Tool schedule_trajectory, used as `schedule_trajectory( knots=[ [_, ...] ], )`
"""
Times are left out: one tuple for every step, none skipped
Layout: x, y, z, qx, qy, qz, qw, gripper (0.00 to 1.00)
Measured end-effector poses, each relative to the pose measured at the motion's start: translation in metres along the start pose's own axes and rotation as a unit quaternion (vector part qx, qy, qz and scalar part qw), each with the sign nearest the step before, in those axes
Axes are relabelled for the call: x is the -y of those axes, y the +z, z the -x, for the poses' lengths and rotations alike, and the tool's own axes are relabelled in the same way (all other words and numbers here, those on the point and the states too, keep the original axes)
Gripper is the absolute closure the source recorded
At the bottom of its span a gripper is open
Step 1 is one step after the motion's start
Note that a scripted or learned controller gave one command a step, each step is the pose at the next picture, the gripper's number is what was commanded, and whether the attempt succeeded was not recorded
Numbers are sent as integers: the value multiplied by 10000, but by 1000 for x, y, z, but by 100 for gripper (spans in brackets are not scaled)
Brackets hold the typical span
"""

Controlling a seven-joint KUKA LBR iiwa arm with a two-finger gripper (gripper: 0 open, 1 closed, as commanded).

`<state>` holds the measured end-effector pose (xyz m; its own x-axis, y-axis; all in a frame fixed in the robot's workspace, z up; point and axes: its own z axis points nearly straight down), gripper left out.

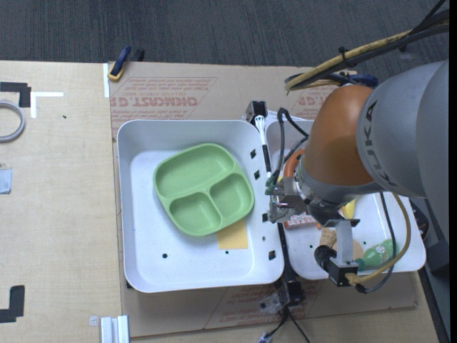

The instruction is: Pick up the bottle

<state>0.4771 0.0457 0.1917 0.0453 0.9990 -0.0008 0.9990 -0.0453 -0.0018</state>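
Observation:
A green bottle (376, 253) lies near the front right corner of the right bin (307, 266), partly behind a cable loop. My gripper (288, 209) hangs below the orange wrist band, low over the left side of the right bin, close to the wall between the two bins. It is to the left of the bottle and apart from it. The arm's grey body and orange band hide most of the right bin.
The left bin (136, 213) holds a green divided plate (204, 189) with a yellow card (233, 238) partly under it. Beside the gripper lie a red-and-white item (300, 222), a tan piece (327, 236) and a yellow object (348, 209). Cables trail around the wrist.

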Motion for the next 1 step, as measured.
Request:
schedule_trajectory(
  knots=[
    [2, -90, -41, 6, 1392, -1, 9903, 100]
  ],
)
